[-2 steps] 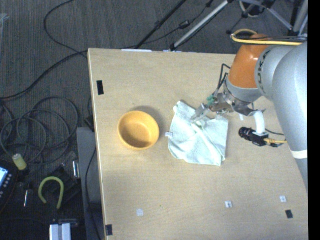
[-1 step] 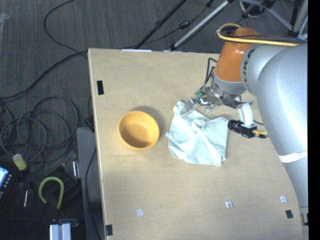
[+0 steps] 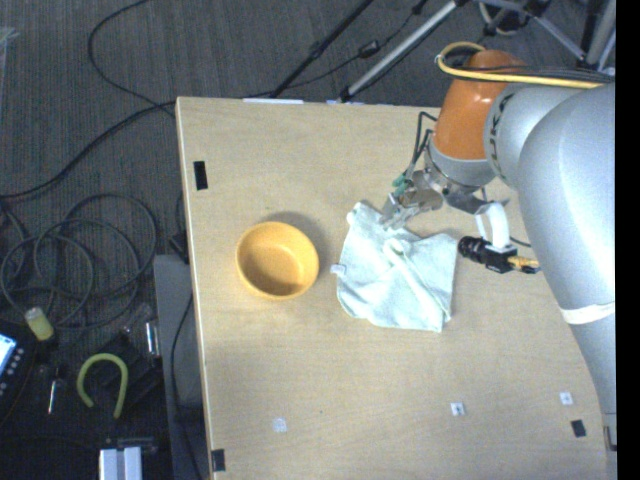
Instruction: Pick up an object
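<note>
Nearest the camera, the tan desk (image 3: 300, 388) lies bare apart from a few small marks near its front edge. Further in, a pale, crumpled cloth (image 3: 400, 283) lies flat on the desk right of centre, its upper left corner bunched and slightly lifted. A yellow bowl (image 3: 277, 258) stands upright to the left of the cloth, near it but not touching. Beyond the cloth, the hand (image 3: 402, 208) sits at the cloth's far edge, in contact with the bunched corner; whether it is spread or closed on the fabric cannot be told. The grey arm (image 3: 560, 188) enters from the right, with its orange band (image 3: 470, 118) above the wrist. Black cables (image 3: 80, 238) lie looped on the dark floor to the left of the desk.
</note>
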`<action>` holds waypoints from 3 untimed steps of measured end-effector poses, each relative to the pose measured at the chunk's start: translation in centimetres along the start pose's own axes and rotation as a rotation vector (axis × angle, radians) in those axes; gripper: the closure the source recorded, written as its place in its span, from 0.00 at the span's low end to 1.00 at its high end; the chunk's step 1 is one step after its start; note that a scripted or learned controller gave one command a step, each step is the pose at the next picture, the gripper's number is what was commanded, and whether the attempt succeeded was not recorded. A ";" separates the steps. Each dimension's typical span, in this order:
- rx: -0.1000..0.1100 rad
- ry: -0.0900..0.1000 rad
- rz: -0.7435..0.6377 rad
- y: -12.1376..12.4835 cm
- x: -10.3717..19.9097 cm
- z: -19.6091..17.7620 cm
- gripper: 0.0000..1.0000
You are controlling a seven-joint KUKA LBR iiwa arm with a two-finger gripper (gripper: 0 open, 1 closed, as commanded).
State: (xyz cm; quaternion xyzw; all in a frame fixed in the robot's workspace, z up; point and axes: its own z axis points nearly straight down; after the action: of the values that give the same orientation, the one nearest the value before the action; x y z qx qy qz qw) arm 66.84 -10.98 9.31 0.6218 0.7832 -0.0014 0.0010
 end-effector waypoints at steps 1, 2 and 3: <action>0.000 0.000 0.000 0.0 0.0 0.0 0.00; 0.000 0.000 0.000 0.0 0.0 0.0 0.00; 0.000 -0.001 0.000 0.0 0.0 -0.9 1.00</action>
State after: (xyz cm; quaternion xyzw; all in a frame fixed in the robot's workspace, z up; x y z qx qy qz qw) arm 66.84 -10.97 10.22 0.6219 0.7831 -0.0018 0.0014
